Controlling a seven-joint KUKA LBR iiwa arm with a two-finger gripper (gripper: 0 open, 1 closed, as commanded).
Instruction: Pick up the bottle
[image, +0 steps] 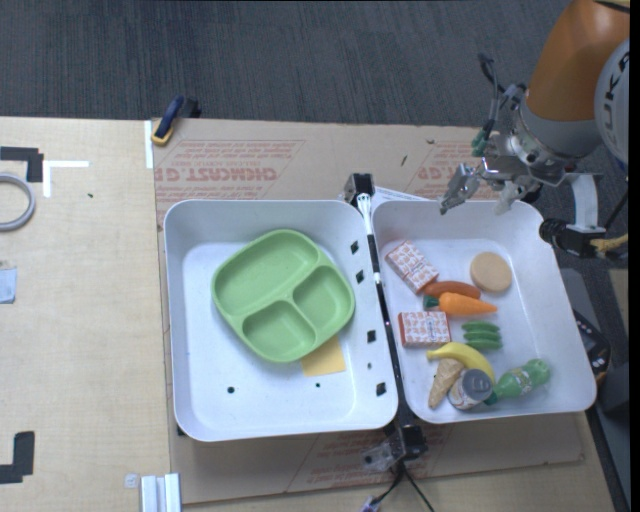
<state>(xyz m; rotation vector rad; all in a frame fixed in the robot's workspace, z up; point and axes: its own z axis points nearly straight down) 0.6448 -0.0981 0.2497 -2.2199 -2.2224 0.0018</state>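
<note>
Cardboard sheeting covers the tabletop (90, 300), with two shallow white bins set side by side on it and dark carpet beyond the far edge. Above the far rim of the right bin (560, 300) hangs the tool (484, 190), its two fingers spread apart with nothing between them, the grey arm with its orange band rising out toward the upper right.

Below the tool, inside the right bin, lie a red-and-white patterned box (411, 265), a round tan cookie (491, 272) and an orange carrot (460, 300). Nearer still come a second patterned box (424, 327), green pea pods (481, 333), a yellow banana (461, 356) and a waffle cone (443, 383).

At the near right corner of that bin lies the bottle (512, 381), green, on its side, well apart from the tool, with a small round tin (474, 386) touching its left end.

In the left bin (190, 330) sits a green divided plate (284, 294), tilted, with a yellow slice (325, 359) peeking out from under its near edge.
</note>
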